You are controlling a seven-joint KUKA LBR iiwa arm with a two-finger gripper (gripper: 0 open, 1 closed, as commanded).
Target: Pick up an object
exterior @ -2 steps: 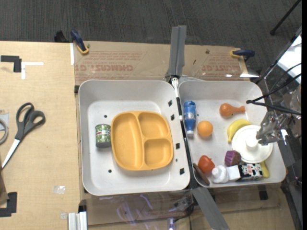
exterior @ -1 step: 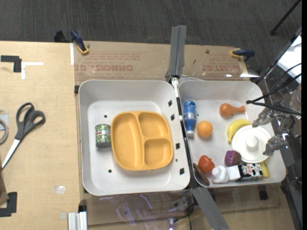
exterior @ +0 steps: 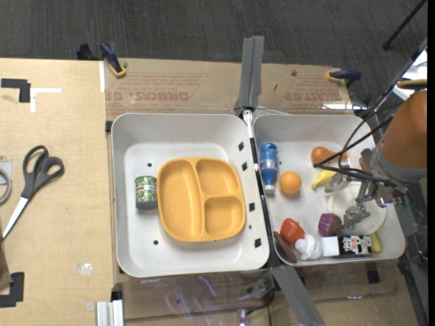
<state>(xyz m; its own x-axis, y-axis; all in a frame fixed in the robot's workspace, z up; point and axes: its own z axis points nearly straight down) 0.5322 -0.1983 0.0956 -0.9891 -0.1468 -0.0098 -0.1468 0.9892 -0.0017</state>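
Observation:
The right bin (exterior: 299, 124) holds a blue bottle (exterior: 269, 166), an orange ball (exterior: 290, 183), an orange-red piece (exterior: 322, 155), a yellow banana (exterior: 325, 178), a purple piece (exterior: 329, 223), a red pepper (exterior: 291, 230), a white lump (exterior: 308, 248) and a black-and-white box (exterior: 356, 244). My gripper (exterior: 356, 212) hangs low over the right side of this bin, just right of the purple piece and above the box. The arm's orange band (exterior: 411, 131) rises at the right edge, with cables trailing across the bin.
The left bin (exterior: 129, 134) carries a yellow divided plate (exterior: 202, 198) and a small green can (exterior: 145, 191) beside it. Scissors (exterior: 34, 175) lie on the bench at far left. A grey divider bar (exterior: 251, 73) and cardboard (exterior: 177, 90) sit behind the bins.

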